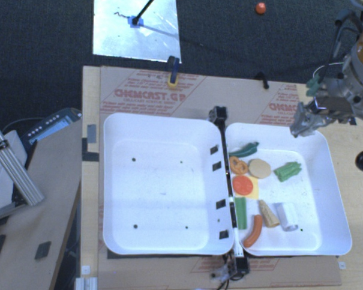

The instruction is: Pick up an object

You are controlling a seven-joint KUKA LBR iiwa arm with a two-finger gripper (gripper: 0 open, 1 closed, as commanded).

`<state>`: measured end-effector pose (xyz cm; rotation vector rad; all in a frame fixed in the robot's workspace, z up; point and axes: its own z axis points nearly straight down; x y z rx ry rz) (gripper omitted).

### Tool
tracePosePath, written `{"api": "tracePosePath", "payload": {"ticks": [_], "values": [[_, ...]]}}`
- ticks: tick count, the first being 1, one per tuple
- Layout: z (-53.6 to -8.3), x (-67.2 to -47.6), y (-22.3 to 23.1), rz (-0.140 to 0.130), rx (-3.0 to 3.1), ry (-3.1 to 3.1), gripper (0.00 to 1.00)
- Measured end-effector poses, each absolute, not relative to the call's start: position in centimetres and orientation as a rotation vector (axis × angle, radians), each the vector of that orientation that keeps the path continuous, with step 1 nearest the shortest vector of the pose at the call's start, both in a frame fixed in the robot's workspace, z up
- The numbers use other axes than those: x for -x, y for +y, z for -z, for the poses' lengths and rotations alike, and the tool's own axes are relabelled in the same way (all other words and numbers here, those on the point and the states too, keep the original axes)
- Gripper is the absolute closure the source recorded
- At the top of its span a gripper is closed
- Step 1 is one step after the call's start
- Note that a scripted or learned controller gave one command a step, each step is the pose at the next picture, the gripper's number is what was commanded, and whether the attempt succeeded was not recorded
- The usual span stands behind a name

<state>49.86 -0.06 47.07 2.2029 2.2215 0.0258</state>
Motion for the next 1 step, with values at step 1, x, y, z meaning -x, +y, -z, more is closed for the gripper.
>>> {"api": "tracePosePath", "payload": {"ticks": [1], "values": [[-41.07,-50.02,3.91,0.0,-2.213,2.232,1.0]]}}
